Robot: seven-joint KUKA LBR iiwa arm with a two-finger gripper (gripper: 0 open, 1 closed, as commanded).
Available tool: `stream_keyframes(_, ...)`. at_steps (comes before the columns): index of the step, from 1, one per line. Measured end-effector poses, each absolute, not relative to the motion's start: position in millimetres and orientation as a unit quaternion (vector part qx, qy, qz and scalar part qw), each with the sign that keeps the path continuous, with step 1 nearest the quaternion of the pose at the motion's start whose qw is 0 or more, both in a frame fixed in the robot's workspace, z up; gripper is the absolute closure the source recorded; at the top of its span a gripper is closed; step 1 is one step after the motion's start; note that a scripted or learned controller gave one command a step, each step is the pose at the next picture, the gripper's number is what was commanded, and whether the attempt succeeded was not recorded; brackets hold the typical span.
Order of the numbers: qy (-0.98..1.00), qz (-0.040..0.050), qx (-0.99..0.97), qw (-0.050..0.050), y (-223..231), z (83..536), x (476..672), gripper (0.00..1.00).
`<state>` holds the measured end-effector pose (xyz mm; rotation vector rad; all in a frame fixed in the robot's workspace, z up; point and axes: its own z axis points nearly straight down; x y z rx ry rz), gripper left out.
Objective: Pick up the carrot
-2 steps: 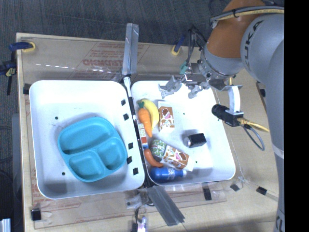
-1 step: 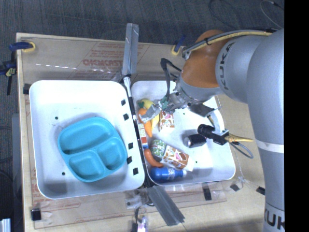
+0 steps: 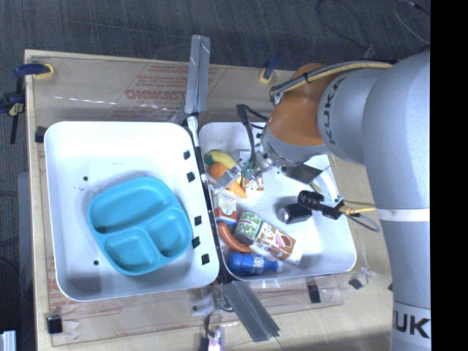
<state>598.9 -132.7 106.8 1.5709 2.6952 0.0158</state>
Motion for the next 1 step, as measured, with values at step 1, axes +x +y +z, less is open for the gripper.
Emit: stream_keyframes(1, 0.865, 0.0064, 0.501, 0.016, -133.0, 118.8, 601.8, 1.00)
